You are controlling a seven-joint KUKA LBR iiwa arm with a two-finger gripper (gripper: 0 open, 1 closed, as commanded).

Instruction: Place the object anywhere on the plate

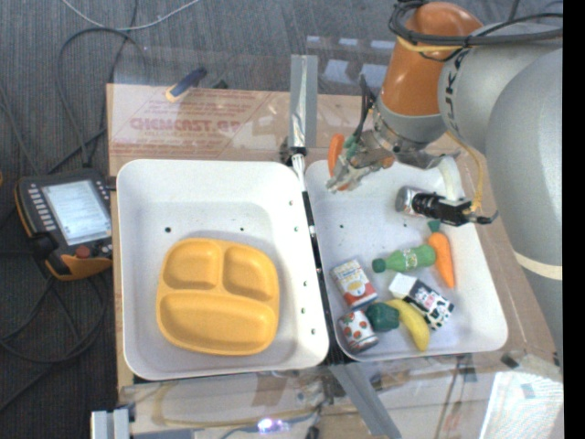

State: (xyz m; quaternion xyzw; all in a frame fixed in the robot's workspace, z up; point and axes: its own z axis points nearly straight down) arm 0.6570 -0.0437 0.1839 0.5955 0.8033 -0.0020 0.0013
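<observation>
A yellow plate [219, 295] with three compartments lies in the left bin [137, 245] and has nothing on it. My gripper [340, 179] hangs over the far left corner of the right bin [484, 323], close to the wall between the bins. A small orange carrot [335, 151] stands nearly upright against the gripper's left side. I cannot make out whether it is gripped or only beside the gripper.
The right bin's near half holds a green bottle [407, 261], a second carrot [444, 259], two small cans [354, 282] [356, 330], a green pepper [384, 316], a banana [414, 324] and a black-and-white carton [430, 303]. A teach pendant [69, 218] lies left of the bench.
</observation>
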